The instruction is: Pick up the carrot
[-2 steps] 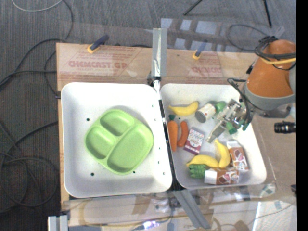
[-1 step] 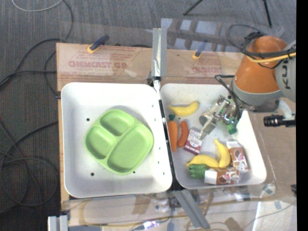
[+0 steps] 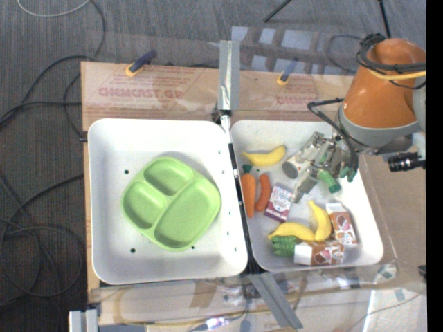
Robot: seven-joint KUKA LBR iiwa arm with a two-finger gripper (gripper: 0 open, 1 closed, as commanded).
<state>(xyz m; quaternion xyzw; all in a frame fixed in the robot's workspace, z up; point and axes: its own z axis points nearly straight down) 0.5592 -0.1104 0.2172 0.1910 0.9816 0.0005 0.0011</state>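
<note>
Grey carpet with loose cables surrounds the desk. Carrot [image 3: 248, 194] lies against the left wall of the right bin [image 3: 374, 221], beside an orange-red sausage [image 3: 263, 191]: not yet picked. Gripper [image 3: 325, 163] hangs over that bin's upper right, well apart from it. Jaws too cluttered to read; cannot tell whether apart or together.

- orange carrot [image 3: 248, 194] with a green top
- lime green divided plastic plate [image 3: 172, 203]
- yellow plastic bananas [image 3: 264, 157]
- two shallow white bins [image 3: 111, 254]
- orange-banded grey arm [image 3: 383, 88]
</note>
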